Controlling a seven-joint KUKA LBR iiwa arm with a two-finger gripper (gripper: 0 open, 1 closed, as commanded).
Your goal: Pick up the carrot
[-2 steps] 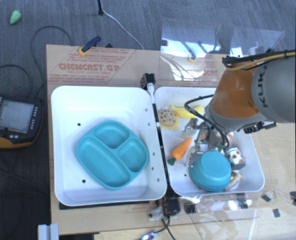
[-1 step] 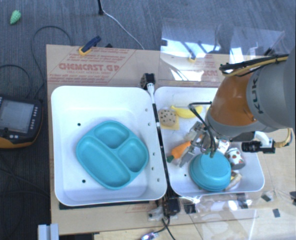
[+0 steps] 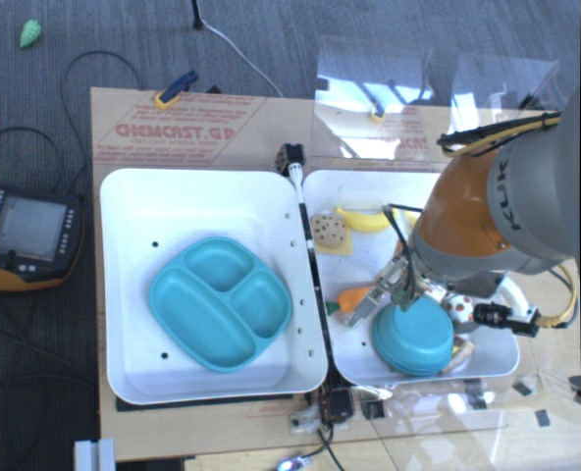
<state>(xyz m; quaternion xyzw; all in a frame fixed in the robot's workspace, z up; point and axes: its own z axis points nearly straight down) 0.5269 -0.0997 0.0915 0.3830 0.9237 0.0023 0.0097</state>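
Orange carrot (image 3: 353, 297), green top on, lies in the right-hand bin (image 3: 487, 366) as the camera sees it. It's close to that bin's left wall, approx halfway along, leafy end pointing at the wall. Gripper (image 3: 384, 297) is down inside the same bin, right at the carrot's other end. Touching or just beside, can't say which. Can't tell from this angle either whether it's open or closed, or has hold of anything. Arm's grey-and-orange bulk (image 3: 487, 214) hangs over the bin's right half.

Blue bowl (image 3: 413, 340) sits upright by the bin's near edge, just beside the gripper, w/ a pale scrap (image 3: 463, 351) poking out at its right side. Banana (image 3: 364, 221) lies toward the far edge. Next to it, nearer the far-left corner, is a tan block w/ holes (image 3: 330, 232), cheese-like.

Left-hand bin (image 3: 133, 194) has one teal divided plate (image 3: 222, 302), three compartments, approx mid-bin.

Off the bench there's a teach pendant (image 3: 21, 238) on the carpet, and a blue-and-yellow clamp (image 3: 176, 86) on the far edge of the brown board (image 3: 173, 130).
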